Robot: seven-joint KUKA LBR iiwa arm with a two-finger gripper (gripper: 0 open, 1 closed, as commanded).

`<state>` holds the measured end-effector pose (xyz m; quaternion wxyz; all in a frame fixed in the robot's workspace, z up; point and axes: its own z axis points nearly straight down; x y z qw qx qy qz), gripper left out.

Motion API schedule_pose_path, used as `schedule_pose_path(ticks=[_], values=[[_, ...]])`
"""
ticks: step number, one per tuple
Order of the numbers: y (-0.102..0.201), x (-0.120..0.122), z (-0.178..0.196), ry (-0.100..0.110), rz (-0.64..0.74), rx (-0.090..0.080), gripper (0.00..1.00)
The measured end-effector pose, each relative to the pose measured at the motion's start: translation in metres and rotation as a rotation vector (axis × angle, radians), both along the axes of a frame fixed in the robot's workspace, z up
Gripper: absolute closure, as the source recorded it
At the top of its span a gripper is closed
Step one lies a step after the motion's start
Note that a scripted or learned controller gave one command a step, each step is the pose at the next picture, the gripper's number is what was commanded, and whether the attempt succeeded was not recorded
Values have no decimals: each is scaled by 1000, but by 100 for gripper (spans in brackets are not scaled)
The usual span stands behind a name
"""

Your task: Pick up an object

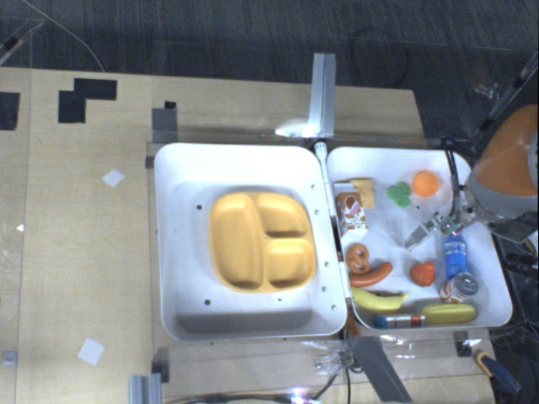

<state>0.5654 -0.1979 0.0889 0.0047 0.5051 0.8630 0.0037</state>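
Gripper point(429, 227) just beside blue bottle point(455, 255), cap silver.

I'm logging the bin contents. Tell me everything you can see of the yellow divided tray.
The yellow divided tray lies flat and right side up in the middle of the left white bin, resting on its floor apart from the walls. It looks like smooth moulded plastic, squarish with rounded corners. Raised ridges split it into three compartments: one long one on the left, two smaller ones stacked on the right. Nothing lies in them, and nothing but the bin touches it.
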Motion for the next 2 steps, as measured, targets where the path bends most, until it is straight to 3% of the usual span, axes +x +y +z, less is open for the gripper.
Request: schedule_pose_path(ticks=[1, 2], values=[[73, 33, 0, -2, 25, -1, 0], [16, 19, 46, 2, -25, -5, 0]])
